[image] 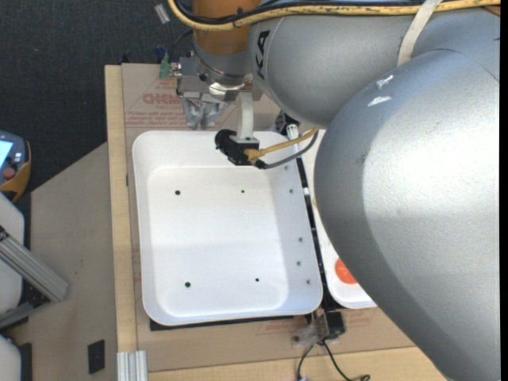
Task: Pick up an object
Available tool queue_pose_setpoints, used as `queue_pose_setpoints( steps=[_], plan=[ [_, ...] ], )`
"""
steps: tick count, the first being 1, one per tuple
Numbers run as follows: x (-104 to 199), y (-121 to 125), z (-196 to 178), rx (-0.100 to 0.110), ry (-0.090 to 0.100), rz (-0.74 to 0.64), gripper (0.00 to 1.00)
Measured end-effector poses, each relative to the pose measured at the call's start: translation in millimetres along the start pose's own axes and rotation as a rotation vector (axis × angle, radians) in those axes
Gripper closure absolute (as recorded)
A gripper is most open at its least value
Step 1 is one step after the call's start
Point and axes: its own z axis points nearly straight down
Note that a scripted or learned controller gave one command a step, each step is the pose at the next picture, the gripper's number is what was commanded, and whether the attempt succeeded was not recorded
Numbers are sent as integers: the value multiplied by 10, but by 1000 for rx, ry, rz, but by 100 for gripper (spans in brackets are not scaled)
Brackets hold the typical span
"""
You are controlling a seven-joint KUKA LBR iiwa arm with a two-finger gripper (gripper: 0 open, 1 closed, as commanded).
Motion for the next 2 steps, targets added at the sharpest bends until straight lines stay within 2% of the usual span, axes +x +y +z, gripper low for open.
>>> queue_pose_setpoints(
  steps=[1,2],
  plan=[
    [-1370,-2,68,8,-9,17,100],
    [-151,-327,-319,-1,5,-9,100]
  ],
)
